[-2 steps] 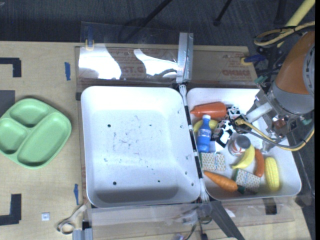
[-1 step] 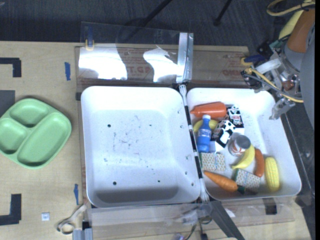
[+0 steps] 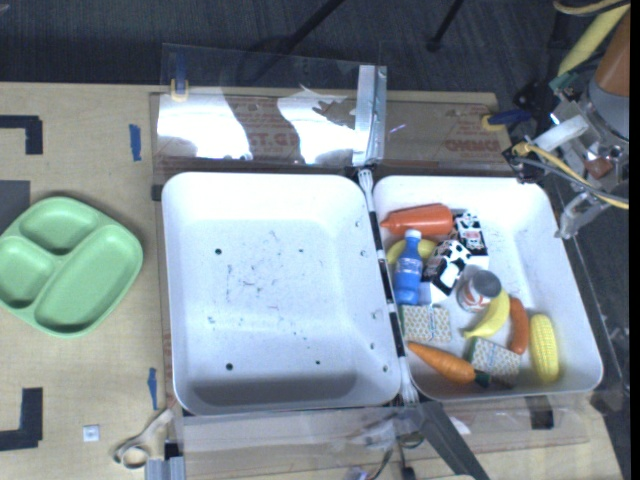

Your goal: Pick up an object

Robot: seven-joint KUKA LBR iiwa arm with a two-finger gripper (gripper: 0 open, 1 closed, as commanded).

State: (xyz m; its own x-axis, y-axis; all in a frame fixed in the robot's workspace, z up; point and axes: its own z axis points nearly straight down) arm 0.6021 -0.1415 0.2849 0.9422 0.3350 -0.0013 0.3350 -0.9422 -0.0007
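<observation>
two white bins side by side; every candidate lies in the right bin [image 3: 530,223]. my claw [image 3: 592,173] hangs at that bin's 2 o'clock corner, above the rim and apart from the pile. i cannot tell whether it is spread or pressed together.

step in hand, as i judge it: choose a target and descend. the pile is crowded, so an item at its edge should be easier.
- corn cob [image 3: 543,346], 4 o'clock: yellow, knobbly, probably grippy. it is close to the wall, so i'd close across its short axis.
- carrot [image 3: 440,361], 6 o'clock: orange, tapered, smooth. bare floor lies below it; grip the thick end.
- banana [image 3: 490,316], centre: curved, glossy, touching its neighbours.
- silver can [image 3: 478,288]: round, shiny metal, likely to slip.
- blue bottle [image 3: 408,268], 9 o'clock: hard plastic, tight against the divider.

first choice: the carrot.
</observation>
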